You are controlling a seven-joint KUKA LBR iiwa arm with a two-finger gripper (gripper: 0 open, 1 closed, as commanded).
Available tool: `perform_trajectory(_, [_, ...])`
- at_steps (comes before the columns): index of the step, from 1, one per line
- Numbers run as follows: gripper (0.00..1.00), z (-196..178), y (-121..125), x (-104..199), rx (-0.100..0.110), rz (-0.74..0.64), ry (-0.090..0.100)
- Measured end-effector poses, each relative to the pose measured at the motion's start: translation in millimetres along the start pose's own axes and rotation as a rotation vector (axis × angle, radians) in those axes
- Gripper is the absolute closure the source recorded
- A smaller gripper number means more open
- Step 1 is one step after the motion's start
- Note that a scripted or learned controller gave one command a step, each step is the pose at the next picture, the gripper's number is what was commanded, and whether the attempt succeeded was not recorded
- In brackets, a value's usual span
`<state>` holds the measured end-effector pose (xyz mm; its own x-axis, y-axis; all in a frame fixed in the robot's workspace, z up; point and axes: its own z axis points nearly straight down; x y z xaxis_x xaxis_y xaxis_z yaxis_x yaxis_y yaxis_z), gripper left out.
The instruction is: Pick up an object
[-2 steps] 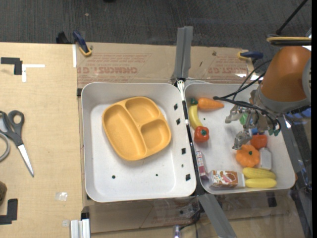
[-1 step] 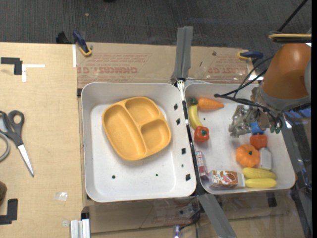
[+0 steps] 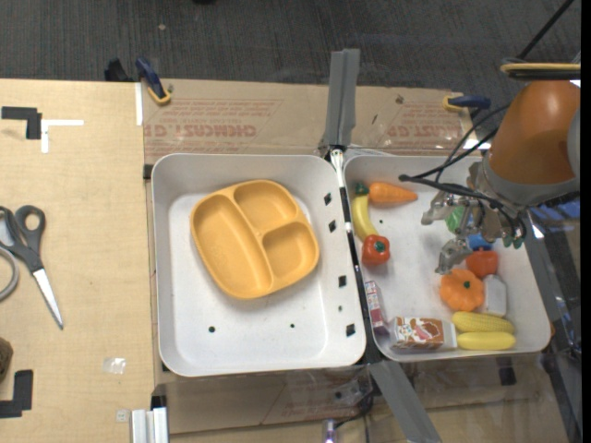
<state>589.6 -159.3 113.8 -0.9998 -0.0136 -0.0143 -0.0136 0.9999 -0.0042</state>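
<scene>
The right bin [image 3: 416,340] holds several toy foods: a carrot [image 3: 391,193], a small banana [image 3: 361,216], a red pepper [image 3: 375,249], an orange pumpkin [image 3: 461,291], a red-orange tomato [image 3: 481,263], two yellow pieces [image 3: 484,331] and a printed carton [image 3: 420,332]. My gripper [image 3: 451,238] hangs over the right side of this bin, just above and left of the tomato and pumpkin. Its metal fingers [image 3: 450,255] point down and left, with green and blue bits showing beside them. I see nothing clearly between them.
The left bin [image 3: 175,275] holds a yellow divided plate [image 3: 255,237]. Scissors [image 3: 35,261] lie on the bench at far left. A grey bar [image 3: 340,100] runs up from between the bins. Cables trail from the orange wrist band [image 3: 540,137] at upper right.
</scene>
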Motion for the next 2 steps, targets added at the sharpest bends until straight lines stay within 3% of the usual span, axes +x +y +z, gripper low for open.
perform_trajectory(1, [0.00,21,-1,36,-0.004,0.130,0.012])
perform_trajectory(2, [1.00,11,0,34,-0.002,0.127,0.008])
